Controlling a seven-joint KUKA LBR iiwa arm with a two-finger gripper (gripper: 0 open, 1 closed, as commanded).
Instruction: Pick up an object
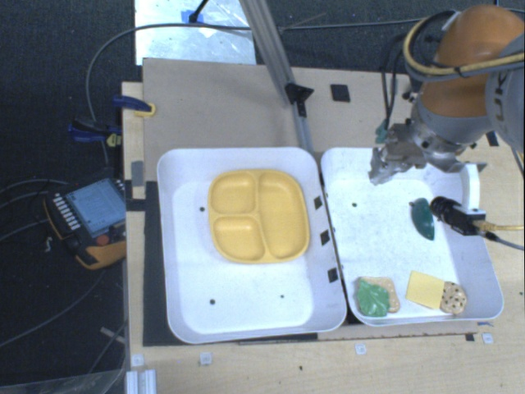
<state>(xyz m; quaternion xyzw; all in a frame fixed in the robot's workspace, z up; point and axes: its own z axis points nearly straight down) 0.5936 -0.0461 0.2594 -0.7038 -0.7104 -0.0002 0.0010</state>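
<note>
My gripper (383, 169) hangs over the back left part of the right bin (361, 245), above bare white floor. A dark teal, leaf-shaped object (423, 218) lies to its right, further forward. Along the bin's front edge lie a green lump on a tan cracker (376, 296), a yellow cheese-like slice (425, 289) and a speckled cookie (453, 299). None of them touches the gripper.
The left bin (189, 294) holds a yellow divided plate (257, 215). A grey pole (275, 48) slants down to the back edge between the bins. Cables and a handheld controller (89, 212) lie off the bench at the left.
</note>
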